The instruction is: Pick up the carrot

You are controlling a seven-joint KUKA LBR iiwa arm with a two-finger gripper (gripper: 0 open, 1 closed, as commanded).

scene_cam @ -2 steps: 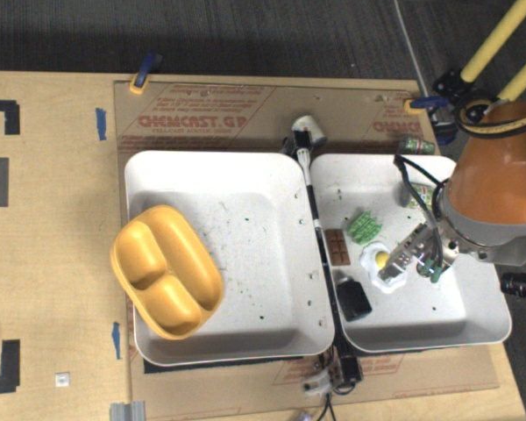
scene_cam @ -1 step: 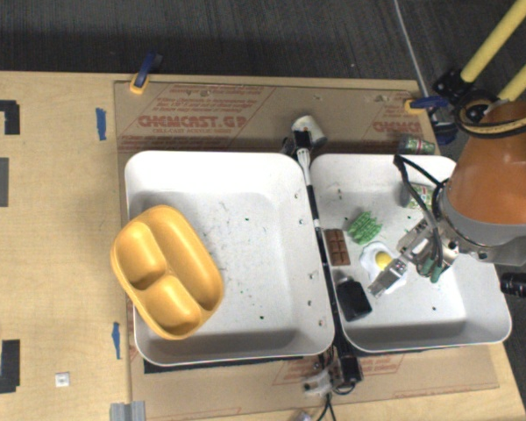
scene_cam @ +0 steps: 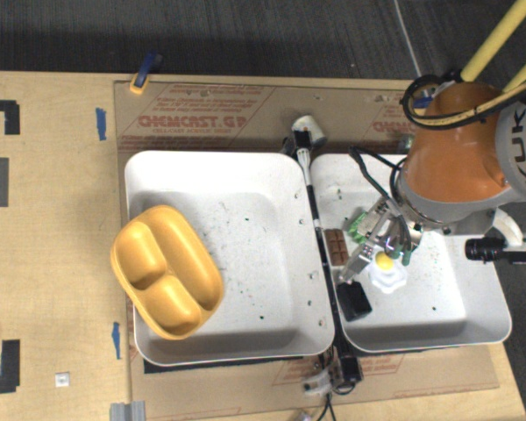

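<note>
Over the right shallow white bin (scene_cam: 486, 318) we see the grey two-finger gripper (scene_cam: 379, 254) lowered beside a small yellow-and-white item (scene_cam: 387, 268); finger spread we cannot tell. No carrot is identifiable to us, so picking remains undone.

This is a robotics lab or test cell, not a home or shop. A plain plywood bench (scene_cam: 53, 235) bears a printed cardboard sheet (scene_cam: 210, 117) with two shallow white bins (scene_cam: 245, 178) set side by side on it. Blue tape strips (scene_cam: 101, 123) and black tape corner marks (scene_cam: 4, 117) on the bench mark out positions. An industrial grey arm with an orange band (scene_cam: 451, 147) reaches in from the right, trailing black cables (scene_cam: 421, 95) and a yellow hose (scene_cam: 504, 29). Beyond the bench lies dark carpeted floor (scene_cam: 245, 16), with a thin cable running across it.
</note>
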